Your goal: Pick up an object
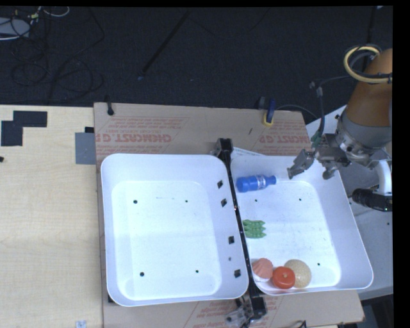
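- Nearest me, in the right bin's front corner, I see a tomato.
- Farther back lies a blue bottle; I can't read its label.
- Gripper hovers spread wide, holding nothing.
- Cardboard reads mirrored print.

A dark carpeted floor lies beyond the pale wood tabletop, strewn with thin cables (far left). A printed cardboard sheet covers the tabletop's middle.

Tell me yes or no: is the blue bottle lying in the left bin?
No. The blue bottle lies on its side near the far edge of the right bin, beside the divider between the two bins.
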Available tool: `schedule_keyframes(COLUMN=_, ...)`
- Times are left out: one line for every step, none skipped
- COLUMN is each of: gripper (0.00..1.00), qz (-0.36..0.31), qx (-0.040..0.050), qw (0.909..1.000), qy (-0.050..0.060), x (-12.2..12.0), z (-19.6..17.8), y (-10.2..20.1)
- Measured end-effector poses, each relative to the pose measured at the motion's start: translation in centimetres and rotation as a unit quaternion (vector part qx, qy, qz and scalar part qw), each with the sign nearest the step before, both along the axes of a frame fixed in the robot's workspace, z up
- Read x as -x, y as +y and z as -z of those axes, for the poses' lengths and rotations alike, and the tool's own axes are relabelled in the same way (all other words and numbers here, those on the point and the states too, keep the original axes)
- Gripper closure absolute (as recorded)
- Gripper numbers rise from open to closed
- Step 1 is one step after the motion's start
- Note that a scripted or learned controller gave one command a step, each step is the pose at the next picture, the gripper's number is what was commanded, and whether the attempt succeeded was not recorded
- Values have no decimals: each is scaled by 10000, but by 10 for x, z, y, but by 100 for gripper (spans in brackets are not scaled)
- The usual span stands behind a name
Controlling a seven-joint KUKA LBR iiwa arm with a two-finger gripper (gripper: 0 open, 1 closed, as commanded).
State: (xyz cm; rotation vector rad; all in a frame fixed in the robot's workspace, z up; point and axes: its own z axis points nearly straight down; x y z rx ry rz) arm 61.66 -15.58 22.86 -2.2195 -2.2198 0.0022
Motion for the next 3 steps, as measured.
schedule_keyframes(gripper=0, qz=12, qx=1, qw=10000, qy=2, x=38, z=-13, y=-59)
schedule_keyframes(gripper=100, qz=5, qx=1, qw=10000, qy=1, x=37, z=-23, y=-59)
schedule_keyframes(gripper=100, qz=-10, qx=13, qw=10000, qy=-35, x=10, z=-87, y=-58)
